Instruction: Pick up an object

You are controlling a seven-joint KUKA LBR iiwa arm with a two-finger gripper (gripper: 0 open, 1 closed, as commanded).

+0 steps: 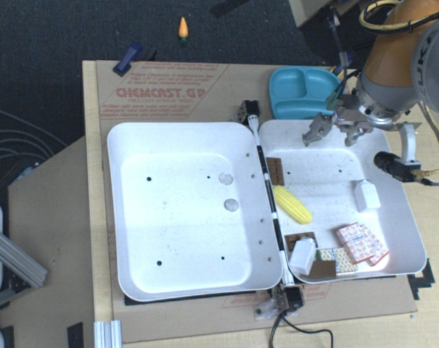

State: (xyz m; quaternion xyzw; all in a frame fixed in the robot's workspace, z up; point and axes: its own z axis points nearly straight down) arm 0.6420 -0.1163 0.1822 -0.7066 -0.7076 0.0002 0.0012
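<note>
Nothing is picked up yet. The gripper [334, 130] hovers over the far edge of the right bin [393, 267], its jaws spread and holding nothing. The corn [292, 204], white block [365, 194] and packets [360, 242] lie in that bin, untouched.

Glossy white plastic bins [132, 151]

Right bin's [393, 187] middle lies open; corn [292, 204] and packets [360, 243] crowd its near-left corner
</note>
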